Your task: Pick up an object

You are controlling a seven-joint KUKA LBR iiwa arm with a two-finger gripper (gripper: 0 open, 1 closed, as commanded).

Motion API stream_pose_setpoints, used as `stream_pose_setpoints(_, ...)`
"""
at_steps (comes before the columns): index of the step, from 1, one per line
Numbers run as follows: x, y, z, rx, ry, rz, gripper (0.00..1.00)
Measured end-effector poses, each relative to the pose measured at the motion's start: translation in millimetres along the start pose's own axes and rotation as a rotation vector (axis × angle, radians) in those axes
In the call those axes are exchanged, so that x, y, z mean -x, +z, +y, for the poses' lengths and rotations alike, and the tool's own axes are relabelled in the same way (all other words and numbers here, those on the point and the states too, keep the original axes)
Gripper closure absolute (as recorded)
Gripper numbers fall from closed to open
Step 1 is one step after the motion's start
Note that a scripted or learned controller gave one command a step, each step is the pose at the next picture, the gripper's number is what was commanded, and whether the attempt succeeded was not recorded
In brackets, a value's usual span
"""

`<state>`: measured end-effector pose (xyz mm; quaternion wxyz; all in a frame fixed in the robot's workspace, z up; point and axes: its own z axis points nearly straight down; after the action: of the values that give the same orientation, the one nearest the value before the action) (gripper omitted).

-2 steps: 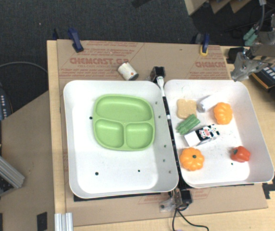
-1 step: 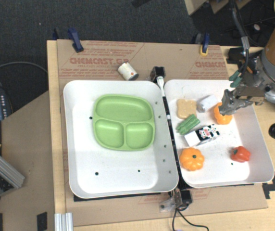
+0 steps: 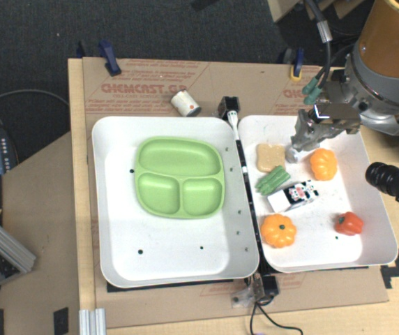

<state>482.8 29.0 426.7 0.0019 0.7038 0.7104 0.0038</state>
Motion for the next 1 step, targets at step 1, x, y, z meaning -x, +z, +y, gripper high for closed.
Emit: stream_pose_setpoints(1, -83.8, 115.1, -5.8, -0.021, 0.0, -0.003, 1.0)
